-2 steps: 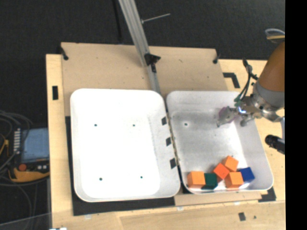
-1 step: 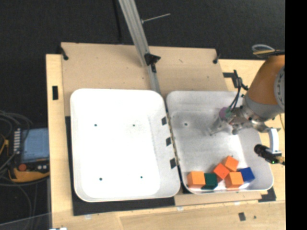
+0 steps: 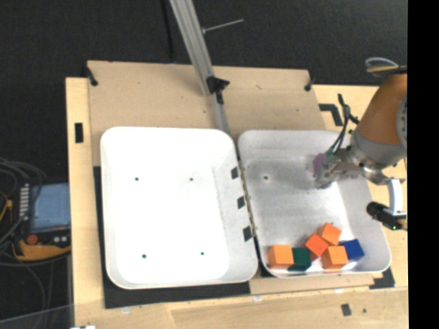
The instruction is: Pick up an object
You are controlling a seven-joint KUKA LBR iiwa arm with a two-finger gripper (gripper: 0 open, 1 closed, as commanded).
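Note:
My gripper (image 3: 326, 173) hangs over the upper right part of the right bin (image 3: 288, 197), reaching in from the right. A small purple patch (image 3: 319, 162) shows right at the gripper's tip; whether it is a held object is unclear. Along the bin's near edge lies a cluster of blocks: an orange one (image 3: 280, 255), a dark green one (image 3: 301, 258), three more orange ones (image 3: 316, 244) (image 3: 330, 234) (image 3: 335, 257) and a blue one (image 3: 352, 249). The gripper is well behind this cluster and apart from it.
The left bin (image 3: 171, 204) sits beside the right one, with a row of black clips (image 3: 241, 201) along the shared edge. A slanted metal rail (image 3: 199, 53) rises behind the bins. Cables and a small box (image 3: 48, 208) lie off the bench at left.

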